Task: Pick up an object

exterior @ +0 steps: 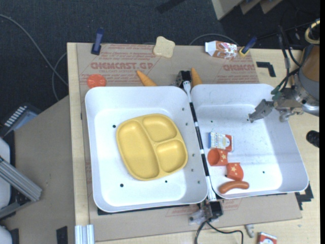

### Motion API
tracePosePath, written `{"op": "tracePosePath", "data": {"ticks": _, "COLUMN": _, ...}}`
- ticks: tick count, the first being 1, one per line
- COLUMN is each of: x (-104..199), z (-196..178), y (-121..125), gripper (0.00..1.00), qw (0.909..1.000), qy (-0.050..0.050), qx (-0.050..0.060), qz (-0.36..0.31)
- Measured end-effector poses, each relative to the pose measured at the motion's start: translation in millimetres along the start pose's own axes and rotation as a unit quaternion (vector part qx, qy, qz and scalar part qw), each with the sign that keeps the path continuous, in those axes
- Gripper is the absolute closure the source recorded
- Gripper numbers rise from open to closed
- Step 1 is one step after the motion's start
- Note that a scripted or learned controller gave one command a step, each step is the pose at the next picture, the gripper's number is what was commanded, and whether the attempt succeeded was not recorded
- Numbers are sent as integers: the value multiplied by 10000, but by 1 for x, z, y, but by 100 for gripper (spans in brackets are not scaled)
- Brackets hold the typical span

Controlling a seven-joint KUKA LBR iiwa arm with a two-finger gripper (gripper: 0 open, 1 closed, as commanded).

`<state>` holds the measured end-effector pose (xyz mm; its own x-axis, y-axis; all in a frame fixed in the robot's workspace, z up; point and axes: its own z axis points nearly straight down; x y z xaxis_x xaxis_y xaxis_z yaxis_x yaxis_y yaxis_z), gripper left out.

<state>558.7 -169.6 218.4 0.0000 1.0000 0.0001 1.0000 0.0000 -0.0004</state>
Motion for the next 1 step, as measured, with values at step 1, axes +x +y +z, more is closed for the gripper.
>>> {"op": "tracePosePath", "data": {"ticks": 1, "x": 65, "z": 52, "y": -25, "gripper": 0, "qw": 10000, "qy": 9, "qx": 14, "qz": -8}}
